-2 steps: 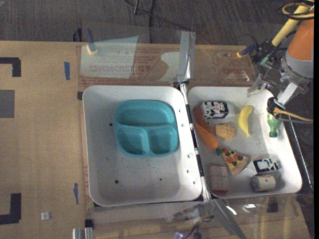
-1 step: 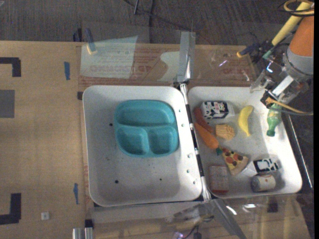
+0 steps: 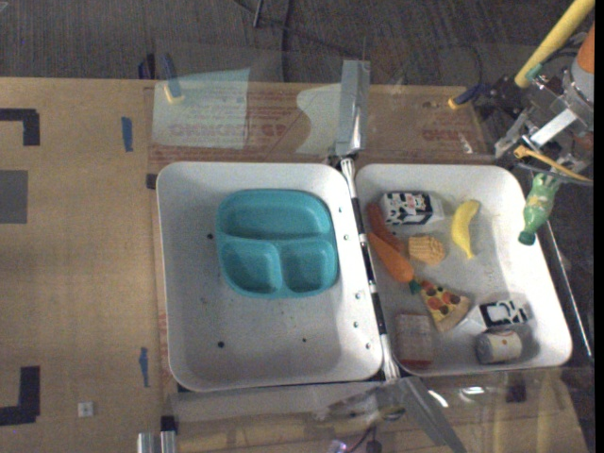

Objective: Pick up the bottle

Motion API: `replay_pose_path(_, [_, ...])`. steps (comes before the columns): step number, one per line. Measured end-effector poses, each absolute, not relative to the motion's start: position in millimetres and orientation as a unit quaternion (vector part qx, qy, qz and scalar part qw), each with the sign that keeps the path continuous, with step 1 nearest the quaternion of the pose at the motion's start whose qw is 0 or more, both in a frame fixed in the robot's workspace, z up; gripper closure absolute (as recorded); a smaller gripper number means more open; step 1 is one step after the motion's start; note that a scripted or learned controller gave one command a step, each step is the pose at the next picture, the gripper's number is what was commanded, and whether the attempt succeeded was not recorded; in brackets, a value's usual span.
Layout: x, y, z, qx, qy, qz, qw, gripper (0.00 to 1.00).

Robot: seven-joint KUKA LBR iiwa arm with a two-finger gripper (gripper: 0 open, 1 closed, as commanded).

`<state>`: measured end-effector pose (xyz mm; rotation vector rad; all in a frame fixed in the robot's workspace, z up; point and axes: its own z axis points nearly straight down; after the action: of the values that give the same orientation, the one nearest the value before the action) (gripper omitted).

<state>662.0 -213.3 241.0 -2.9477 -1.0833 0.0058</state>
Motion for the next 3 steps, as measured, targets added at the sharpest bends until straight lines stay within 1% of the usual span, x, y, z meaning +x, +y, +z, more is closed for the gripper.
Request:
replay_pose_path(1, [657.0, -215, 245, -0.964, -0.266, 0.0023, 0.001, 0.00])
replay_pose_path(2, [659.8, -221, 208, -0.989, -0.146, 0.0041, 0.002, 0.00])
replay_pose_path(3, [656.7, -220, 157, -0.990, -0.139, 0.0038, 0.002, 0.00])
